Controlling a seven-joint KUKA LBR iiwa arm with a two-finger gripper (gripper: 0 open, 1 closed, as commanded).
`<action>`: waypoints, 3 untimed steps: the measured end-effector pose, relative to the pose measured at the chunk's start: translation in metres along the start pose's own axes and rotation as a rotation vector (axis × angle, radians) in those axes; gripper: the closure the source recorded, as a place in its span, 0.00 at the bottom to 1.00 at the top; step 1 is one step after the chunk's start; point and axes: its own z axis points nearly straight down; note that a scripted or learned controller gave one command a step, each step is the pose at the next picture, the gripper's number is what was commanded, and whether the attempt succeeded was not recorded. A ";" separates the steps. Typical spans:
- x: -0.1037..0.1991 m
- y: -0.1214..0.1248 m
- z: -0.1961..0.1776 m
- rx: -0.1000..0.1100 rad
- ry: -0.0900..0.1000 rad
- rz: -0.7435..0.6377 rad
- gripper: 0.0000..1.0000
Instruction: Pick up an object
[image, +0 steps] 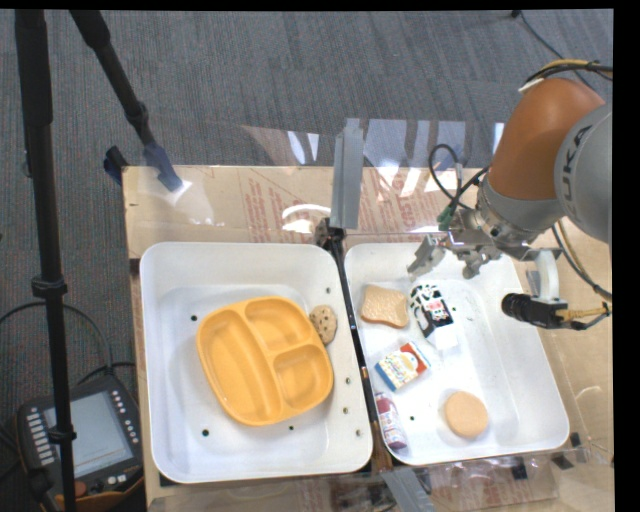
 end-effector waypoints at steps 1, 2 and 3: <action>-0.019 0.004 0.116 -0.007 0.000 0.049 0.00; -0.019 0.004 0.108 -0.005 0.002 0.052 1.00; 0.013 0.015 0.001 -0.002 -0.001 0.115 1.00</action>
